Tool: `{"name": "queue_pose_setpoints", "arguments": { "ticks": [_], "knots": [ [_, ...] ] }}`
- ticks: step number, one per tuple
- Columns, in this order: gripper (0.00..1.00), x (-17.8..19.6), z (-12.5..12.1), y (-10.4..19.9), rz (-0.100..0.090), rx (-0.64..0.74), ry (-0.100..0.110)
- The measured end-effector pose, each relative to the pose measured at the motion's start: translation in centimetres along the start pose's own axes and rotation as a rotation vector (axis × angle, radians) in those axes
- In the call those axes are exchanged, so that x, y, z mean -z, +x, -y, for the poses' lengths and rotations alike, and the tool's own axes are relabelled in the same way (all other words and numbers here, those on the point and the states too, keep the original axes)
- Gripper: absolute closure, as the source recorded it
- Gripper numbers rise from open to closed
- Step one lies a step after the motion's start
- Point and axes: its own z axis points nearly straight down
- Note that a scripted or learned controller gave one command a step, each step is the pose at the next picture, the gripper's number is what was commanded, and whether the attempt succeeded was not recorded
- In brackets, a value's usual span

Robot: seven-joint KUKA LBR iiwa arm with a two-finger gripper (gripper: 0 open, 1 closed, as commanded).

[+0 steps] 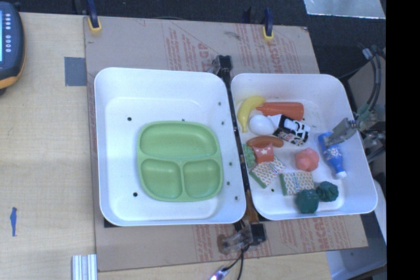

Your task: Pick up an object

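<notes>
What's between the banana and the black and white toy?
In the camera view, a white egg lies between the banana and the black and white toy, in the right bin. An orange carrot runs just above it.

Cut off at the left edge: dark handheld device point(9, 42). Too small to identify: patterned packets point(281, 175).

Green tray point(178, 161) in left bin point(111, 141); toys fill right bin point(348, 197).
</notes>
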Motion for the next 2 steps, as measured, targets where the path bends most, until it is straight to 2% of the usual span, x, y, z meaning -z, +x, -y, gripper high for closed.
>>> {"name": "queue_pose_setpoints", "arguments": {
  "ticks": [1,2],
  "knots": [
    [0.00,-19.1,-3.8,0.4,-0.001,0.002,0.006],
    [1.00,-17.3,-3.9,0.1,0.001,0.003,0.001]
  ]
}}
